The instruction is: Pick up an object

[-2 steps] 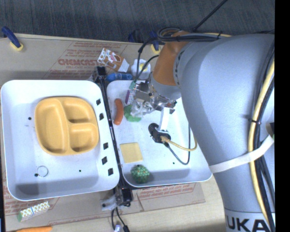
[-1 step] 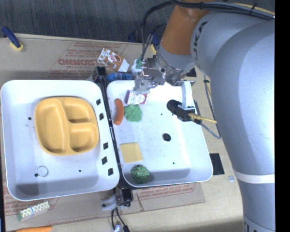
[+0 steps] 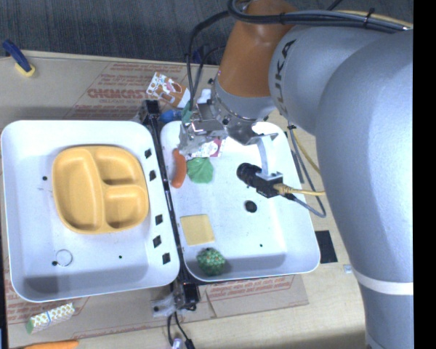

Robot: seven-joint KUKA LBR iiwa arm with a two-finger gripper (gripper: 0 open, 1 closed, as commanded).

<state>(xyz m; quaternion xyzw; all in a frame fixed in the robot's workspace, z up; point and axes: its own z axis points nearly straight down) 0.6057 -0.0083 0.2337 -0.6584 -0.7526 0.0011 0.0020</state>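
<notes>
Cardboard covers the bench [image 3: 116,78] under my two white bins. Left bin [image 3: 22,195] carries a yellow tray [image 3: 99,188] with compartments. Right bin [image 3: 291,231] holds the pickable things, and my arm [image 3: 334,86] hangs over its 12 o'clock end, reaching in from 3 o'clock.

The gripper [image 3: 201,138] sits low over the top left corner of the right bin. Its fingertips are lost in a clutter of metal and a red and white scrap, so whether it is open or closed I cannot tell, and I see nothing clearly held.

Nearest candidates: a green lump [image 3: 200,170] just below the gripper, toward 6 o'clock, and an orange carrot [image 3: 179,169] beside it at about 7 o'clock, close against the bin's left wall. The carrot's long axis runs roughly 12 to 6, nearly parallel to that wall. Further toward 6 lie a yellow square [image 3: 198,229], flat on the floor, and a green ball [image 3: 211,261] at the near rim, both well apart from the gripper.

My judgement: the green lump is the likeliest target, a short shift toward 6 o'clock and then down. The carrot's closeness to the wall could crowd one finger.
</notes>
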